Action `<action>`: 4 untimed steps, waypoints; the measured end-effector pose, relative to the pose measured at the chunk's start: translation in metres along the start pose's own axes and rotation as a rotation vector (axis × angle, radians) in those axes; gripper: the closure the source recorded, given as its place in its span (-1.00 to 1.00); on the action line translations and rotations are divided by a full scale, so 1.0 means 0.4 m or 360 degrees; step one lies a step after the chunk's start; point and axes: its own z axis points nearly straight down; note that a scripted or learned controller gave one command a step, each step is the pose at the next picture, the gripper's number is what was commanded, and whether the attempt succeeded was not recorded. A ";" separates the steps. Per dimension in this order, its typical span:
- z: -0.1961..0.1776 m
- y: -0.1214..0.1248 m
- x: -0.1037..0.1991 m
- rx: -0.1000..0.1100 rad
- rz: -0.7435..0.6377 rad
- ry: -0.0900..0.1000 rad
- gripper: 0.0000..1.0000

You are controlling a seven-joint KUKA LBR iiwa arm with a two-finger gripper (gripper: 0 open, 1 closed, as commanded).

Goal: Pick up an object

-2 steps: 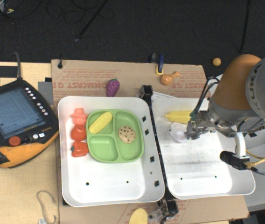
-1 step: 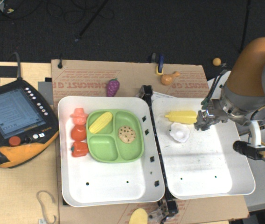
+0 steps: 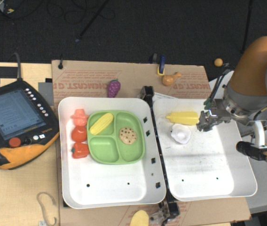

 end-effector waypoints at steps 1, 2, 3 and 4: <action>-0.019 0.047 0.124 -0.0002 -0.0007 0.0002 1.00; -0.036 0.080 0.251 -0.0001 -0.0006 0.0002 1.00; -0.042 0.099 0.378 0.0000 -0.0007 0.0002 1.00; -0.019 0.123 0.512 0.0001 -0.0006 0.0001 1.00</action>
